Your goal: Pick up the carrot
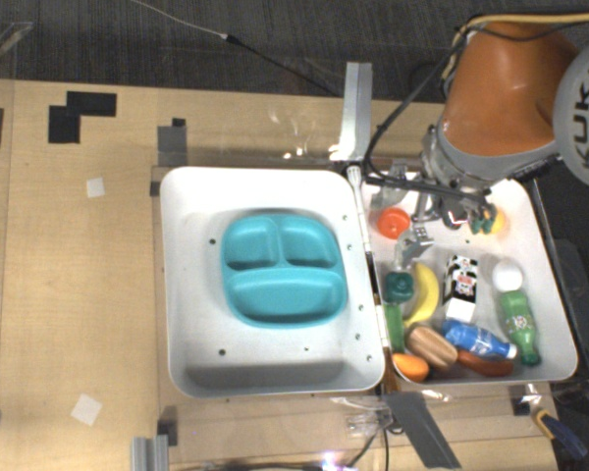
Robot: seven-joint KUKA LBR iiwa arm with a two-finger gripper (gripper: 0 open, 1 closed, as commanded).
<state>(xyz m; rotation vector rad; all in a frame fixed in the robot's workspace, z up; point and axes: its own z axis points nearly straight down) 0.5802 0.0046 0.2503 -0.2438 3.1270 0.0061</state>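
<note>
the wooden tabletop (69, 292) carries two shallow white bins side by side. the left bin (191, 361) is the roomier-looking one and holds a turquoise divided tray (280, 268) lying flat near its middle. the right bin (550, 351) is crowded with small things. over its upper part hangs the grey arm (515, 86) with its orange band, reaching in from the right, and below it the gripper (415, 246) points down into the bin's upper left area; whether it is open or closed cannot be told from here, and nothing can be seen held in it. just left of the gripper lies a small orange-red round piece (393, 223). below the gripper sit a dark green cap-like object (400, 285) and a yellow banana (427, 297), touching each other. a blue bottle (481, 340) lies tilted near the bin's lower edge, beside a green bottle with a white cap (517, 319) along the right wall and a black and white carton (461, 281). a tan bun-shaped item (432, 345) rests beside the blue bottle. the carrot (409, 366), orange, lies in the lower left corner of the right bin, touching the bun-shaped item and well apart from the gripper.
</note>
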